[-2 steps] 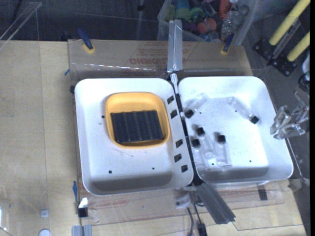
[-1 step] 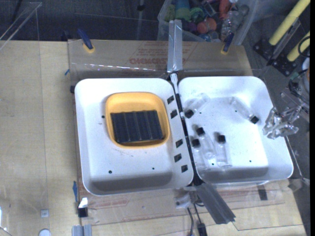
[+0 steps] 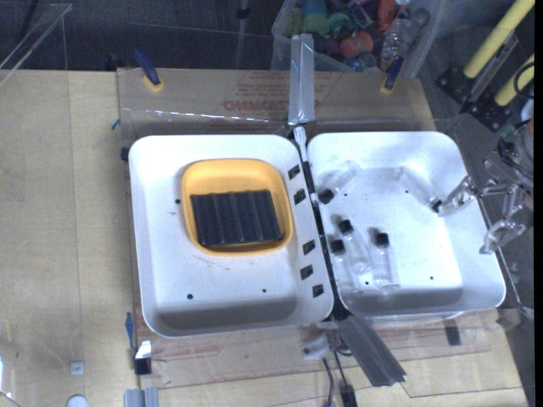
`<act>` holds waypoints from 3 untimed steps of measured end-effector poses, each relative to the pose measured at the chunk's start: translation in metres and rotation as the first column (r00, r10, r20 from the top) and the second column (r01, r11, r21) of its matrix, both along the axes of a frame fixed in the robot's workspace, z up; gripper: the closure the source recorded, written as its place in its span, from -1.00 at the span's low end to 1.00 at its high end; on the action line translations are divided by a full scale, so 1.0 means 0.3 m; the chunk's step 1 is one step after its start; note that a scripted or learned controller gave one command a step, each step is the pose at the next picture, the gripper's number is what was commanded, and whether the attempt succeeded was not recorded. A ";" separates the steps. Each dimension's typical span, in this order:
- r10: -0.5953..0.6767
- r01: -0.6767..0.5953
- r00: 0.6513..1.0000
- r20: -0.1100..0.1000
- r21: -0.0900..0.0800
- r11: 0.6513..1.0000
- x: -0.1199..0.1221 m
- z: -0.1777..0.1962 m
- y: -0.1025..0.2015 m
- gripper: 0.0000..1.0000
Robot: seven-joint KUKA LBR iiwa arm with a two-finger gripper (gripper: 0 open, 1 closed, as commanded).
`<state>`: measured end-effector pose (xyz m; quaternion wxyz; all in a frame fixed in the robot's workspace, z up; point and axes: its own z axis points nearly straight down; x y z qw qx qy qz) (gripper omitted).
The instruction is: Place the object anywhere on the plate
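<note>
Clear plastic vials with black caps (image 3: 373, 257), small and see-through, lie in the right shallow white bin (image 3: 441, 155), clustered in its left-centre part close to the divider; black caps show at several spots, one just beside the divider, two a little lower, one more toward the middle of the bin floor. Exact count of vials hard to tell, bodies nearly invisible against the white. Another clear piece lies higher up near the bin's upper left. Yellow rounded-square plate (image 3: 204, 179) sits in the left shallow white bin (image 3: 153, 227), upper-middle area, flat on the floor. On the plate rests a dark ribbed rectangular slab (image 3: 236, 218), covering most of the plate's lower half, its front edge near the plate's front rim. Metallic tool (image 3: 467, 195) enters from the right, over the right rim of the right bin, well apart from the vials and from the plate; whether its fingers are apart or together cannot be told, glare and clutter hide them, and nothing is seen between them. Wooden tabletop (image 3: 59, 227) carries both bins. Beyond the bins at top, a clear tub of mixed coloured toys (image 3: 356, 11).
</note>
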<state>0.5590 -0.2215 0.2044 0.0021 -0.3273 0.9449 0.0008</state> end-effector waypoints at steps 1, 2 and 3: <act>0.250 -0.250 0.968 0.004 -0.002 0.968 -0.048 0.138 -0.004 -1.00; 0.205 -0.205 0.979 0.002 -0.001 0.979 -0.098 0.189 0.001 -1.00; 0.164 -0.164 0.986 0.005 -0.002 0.986 -0.178 0.285 -0.001 -1.00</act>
